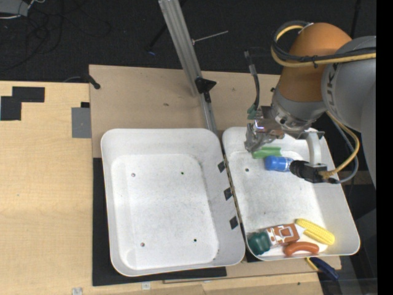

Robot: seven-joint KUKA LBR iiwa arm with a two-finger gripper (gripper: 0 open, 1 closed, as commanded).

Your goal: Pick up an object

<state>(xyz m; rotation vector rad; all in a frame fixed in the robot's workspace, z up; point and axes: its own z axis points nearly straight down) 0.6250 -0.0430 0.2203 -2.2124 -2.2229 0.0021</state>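
Gripper working at the far end of the right bin

Gripper (256,141) is hanging over the right bin (288,201) at its twelve o'clock end, just beside a green piece (268,153) and blue bottle (277,163). Whether the jaws are parted cannot be told. The bottle's long axis is running nine-to-three, cap toward three. Crowding is risking a glancing grasp against the wall.

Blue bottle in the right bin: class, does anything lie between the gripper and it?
Yes. A green object lies directly under the gripper, at the far end of the right bin, and the blue bottle sits just beyond it, toward the near side. The green piece would be met first.
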